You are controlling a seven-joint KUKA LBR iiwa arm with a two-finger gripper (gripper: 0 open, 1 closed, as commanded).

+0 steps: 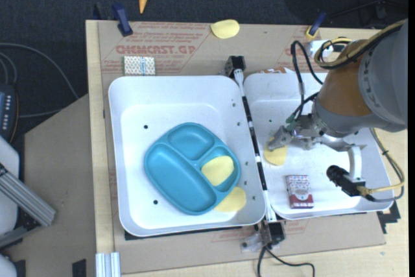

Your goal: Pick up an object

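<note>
Yellow chip-shaped piece (275,156) sits in the right bin (324,207), claw (283,137) right over it, apparently lining up; can't tell its opening.

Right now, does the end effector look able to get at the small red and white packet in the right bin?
Probably yes. The red and white packet lies flat and apart from other things in the right bin, close below the end effector, with nothing between them.

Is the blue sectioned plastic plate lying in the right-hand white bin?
No. The blue sectioned plastic plate lies in the left white bin, while the right white bin holds a small red-and-white packet.
</note>
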